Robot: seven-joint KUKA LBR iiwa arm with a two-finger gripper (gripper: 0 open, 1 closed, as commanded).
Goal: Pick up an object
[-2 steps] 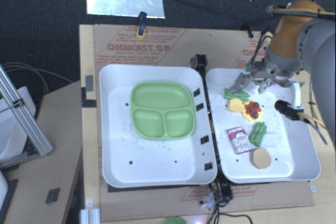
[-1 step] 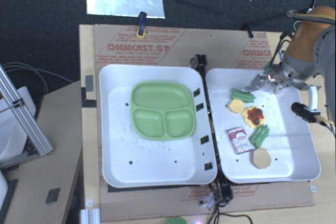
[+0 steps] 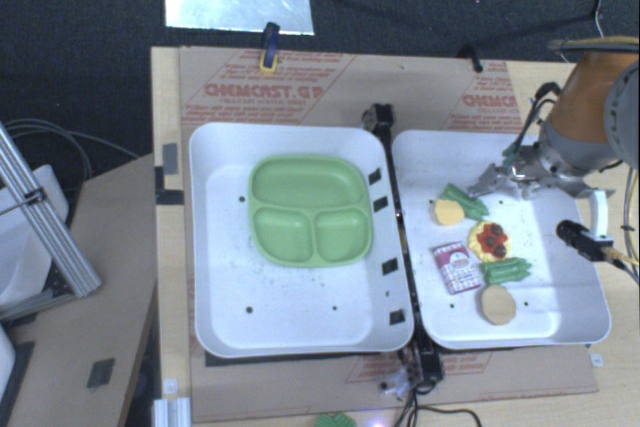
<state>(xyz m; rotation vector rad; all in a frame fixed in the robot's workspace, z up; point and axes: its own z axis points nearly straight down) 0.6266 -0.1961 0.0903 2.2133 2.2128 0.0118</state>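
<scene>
Gripper low in right bin, open/closed state unreadable. Green bean pod just left-below gripper, long axis diagonal, upper-left to lower-right.

Grey arm with an orange band

The arm has a rounded grey body, a dark cable looped beside it, and a metallic silver pincer

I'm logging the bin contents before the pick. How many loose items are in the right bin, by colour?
Green: 2, one and another
Yellow: 1
Yellow with red spots: 1
Red and white packet: 1
Tan: 1
Total: 6
</scene>
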